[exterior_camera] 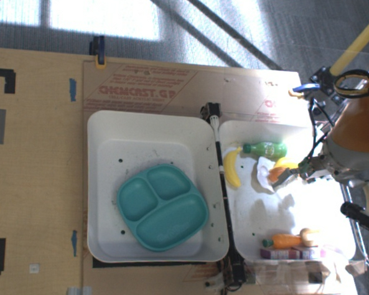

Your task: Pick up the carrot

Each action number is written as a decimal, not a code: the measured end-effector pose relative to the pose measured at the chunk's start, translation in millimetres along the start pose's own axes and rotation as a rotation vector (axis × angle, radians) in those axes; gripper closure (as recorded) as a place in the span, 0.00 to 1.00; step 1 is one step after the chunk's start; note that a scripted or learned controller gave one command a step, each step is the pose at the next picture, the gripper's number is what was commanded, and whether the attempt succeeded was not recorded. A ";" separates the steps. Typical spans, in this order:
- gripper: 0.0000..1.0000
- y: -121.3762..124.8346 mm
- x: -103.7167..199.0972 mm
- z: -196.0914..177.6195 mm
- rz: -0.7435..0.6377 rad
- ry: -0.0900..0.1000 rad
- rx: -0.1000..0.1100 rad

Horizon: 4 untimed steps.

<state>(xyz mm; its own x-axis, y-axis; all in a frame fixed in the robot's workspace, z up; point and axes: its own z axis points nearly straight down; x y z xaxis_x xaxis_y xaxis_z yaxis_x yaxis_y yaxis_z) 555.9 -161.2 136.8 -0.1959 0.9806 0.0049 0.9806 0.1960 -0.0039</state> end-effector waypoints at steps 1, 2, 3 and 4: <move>0.00 65.4 46.7 48.1 0.409 -0.005 -0.016; 0.00 59.8 -49.2 31.3 0.102 -0.013 -0.011; 0.00 58.6 -54.9 48.6 0.081 -0.007 -0.007; 0.00 68.6 -67.3 47.0 0.041 0.011 -0.010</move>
<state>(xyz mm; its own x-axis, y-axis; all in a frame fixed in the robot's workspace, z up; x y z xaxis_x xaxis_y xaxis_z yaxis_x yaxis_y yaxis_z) 636.1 -213.6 89.2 -0.1557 0.9877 0.0162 0.9878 0.1556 0.0054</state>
